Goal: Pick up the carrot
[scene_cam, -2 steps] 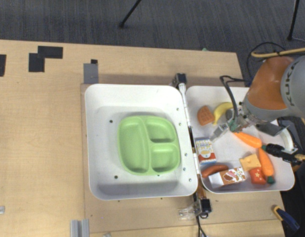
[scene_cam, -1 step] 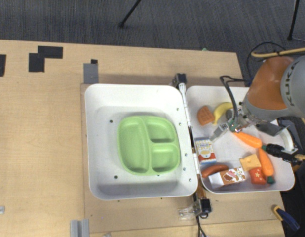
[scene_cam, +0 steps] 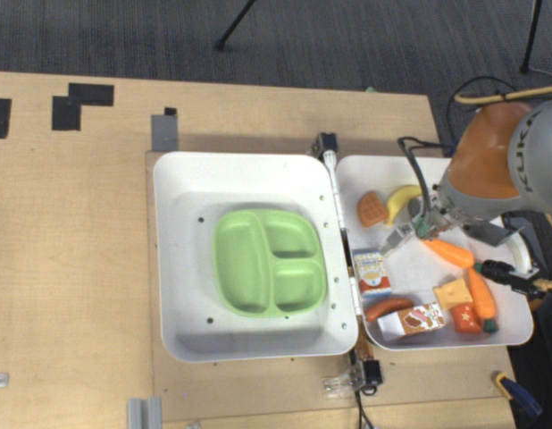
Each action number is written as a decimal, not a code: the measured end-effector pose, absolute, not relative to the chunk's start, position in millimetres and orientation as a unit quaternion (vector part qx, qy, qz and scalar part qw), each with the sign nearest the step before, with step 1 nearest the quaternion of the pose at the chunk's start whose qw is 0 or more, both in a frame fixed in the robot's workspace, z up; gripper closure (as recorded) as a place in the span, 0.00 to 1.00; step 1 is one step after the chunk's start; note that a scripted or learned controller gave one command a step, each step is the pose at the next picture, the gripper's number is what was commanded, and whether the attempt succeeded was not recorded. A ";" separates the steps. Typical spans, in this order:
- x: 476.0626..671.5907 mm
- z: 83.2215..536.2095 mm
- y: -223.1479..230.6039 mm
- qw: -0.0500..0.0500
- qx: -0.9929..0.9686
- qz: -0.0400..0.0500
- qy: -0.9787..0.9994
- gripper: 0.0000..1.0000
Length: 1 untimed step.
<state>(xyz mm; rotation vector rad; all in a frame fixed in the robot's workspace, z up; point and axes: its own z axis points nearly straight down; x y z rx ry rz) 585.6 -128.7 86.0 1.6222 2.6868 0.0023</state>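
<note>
An orange carrot (scene_cam: 451, 254) lies slanted in the right bin (scene_cam: 522, 329), its green top pointing up-left towards the gripper. A second carrot-like orange piece (scene_cam: 481, 297) lies just below it, near the bin's right side. My gripper (scene_cam: 410, 228) hangs low over the middle of the right bin, just left of the first carrot's green end and below a yellow banana (scene_cam: 400, 200). Nothing shows held in it. The grey arm with its orange band (scene_cam: 486, 155) reaches in from the right.
The right bin also holds a brown waffle (scene_cam: 372, 209), a small carton (scene_cam: 372, 271), a sausage (scene_cam: 388, 307), a printed box (scene_cam: 422, 318), a cheese wedge (scene_cam: 451, 292) and a red piece (scene_cam: 466, 318). The left bin (scene_cam: 178, 239) bears a green divided tray (scene_cam: 269, 262).
</note>
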 end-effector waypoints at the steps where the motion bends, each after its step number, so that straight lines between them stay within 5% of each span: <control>1: 585.6 86.0 -128.7 0.002 0.517 0.001 0.856 0.00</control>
